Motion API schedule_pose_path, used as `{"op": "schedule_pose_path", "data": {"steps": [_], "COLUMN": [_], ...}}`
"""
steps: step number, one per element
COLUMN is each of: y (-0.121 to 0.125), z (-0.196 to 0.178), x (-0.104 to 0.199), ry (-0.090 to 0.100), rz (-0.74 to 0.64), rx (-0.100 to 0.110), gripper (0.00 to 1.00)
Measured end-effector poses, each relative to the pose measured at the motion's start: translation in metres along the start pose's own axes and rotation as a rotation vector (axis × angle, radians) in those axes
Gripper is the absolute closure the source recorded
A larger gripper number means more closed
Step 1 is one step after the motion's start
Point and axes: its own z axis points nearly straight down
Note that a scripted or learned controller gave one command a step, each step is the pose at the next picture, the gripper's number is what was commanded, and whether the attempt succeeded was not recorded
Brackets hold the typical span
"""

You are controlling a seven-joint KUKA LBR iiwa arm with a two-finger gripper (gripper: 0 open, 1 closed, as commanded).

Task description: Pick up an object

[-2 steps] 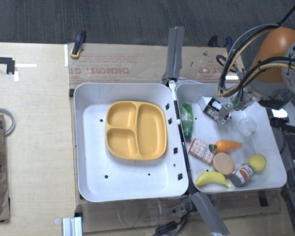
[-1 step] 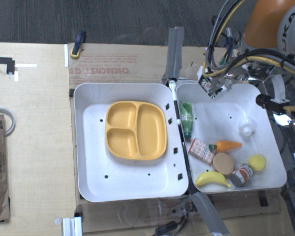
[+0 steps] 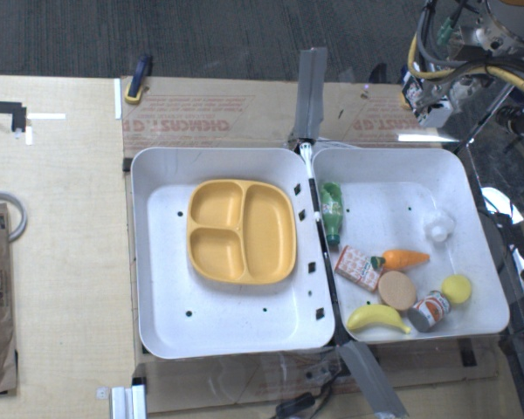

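- yellow divided plate (image 3: 242,231) is looking like matt plastic
- white bins (image 3: 157,321) are showing smooth, slightly glossy plastic
- bench top (image 3: 61,234) is looking like pale wood

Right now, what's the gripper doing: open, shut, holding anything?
Gripper: cannot be told. It sits up at the far right corner, above and behind the right bin, with nothing visibly in it.

1 fixed overhead camera slants down on both bins (image 3: 148,260).
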Motion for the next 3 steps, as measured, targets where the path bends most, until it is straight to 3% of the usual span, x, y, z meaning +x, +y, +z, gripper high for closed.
{"op": "schedule_pose_path", "data": {"steps": [1, 2, 3], "y": [-0.012, -0.016, -0.011], "z": [0.083, -0.078, 0.029], "x": [0.058, 0.082, 0.129], "ry": [0.000, -0.001, -0.001], "rz": [0.012, 0.097, 0.039], "rx": [0.002, 0.002, 0.003], "gripper": [1.00, 1.00, 1.00]}}
